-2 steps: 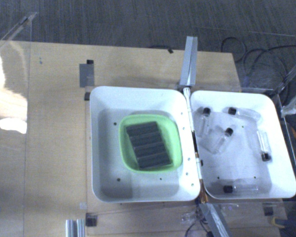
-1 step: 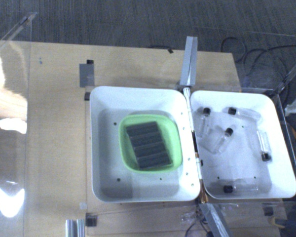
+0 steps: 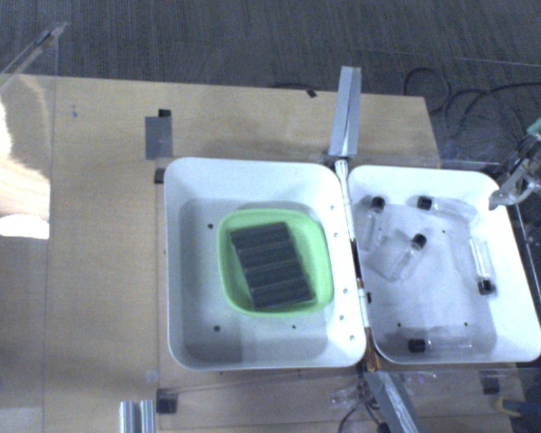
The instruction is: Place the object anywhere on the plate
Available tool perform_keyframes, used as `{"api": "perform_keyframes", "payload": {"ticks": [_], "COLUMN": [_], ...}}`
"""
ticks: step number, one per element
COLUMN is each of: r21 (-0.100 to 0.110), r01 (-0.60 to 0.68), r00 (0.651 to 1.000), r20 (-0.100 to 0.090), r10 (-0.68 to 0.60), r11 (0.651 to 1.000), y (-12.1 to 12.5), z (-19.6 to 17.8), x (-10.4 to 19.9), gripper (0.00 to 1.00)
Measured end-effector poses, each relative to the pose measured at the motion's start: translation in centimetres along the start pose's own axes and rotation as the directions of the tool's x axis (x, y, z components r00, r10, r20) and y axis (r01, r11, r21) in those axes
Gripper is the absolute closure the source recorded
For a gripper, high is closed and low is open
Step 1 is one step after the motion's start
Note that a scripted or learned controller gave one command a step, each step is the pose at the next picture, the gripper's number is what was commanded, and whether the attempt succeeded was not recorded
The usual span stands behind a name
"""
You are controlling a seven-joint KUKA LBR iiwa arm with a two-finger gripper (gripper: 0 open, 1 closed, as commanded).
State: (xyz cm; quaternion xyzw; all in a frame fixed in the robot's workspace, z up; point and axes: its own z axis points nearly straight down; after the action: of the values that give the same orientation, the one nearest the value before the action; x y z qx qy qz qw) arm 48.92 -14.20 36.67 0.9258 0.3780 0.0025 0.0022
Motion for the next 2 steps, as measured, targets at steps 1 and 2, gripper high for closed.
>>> {"api": "perform_keyframes", "payload": {"ticks": [1,2], "r21": [-0.007,-0.005], "r01": [-0.042,-0.142], "r00": [0.999,0.990], "r20": [-0.002,-0.002], "r10": [0.042,0.142], "r11": [0.999,0.990], "y": [3.2,4.2], "z": [-6.8,-7.0], "x": [-3.1,-4.2], "gripper": [0.00,0.00]}}
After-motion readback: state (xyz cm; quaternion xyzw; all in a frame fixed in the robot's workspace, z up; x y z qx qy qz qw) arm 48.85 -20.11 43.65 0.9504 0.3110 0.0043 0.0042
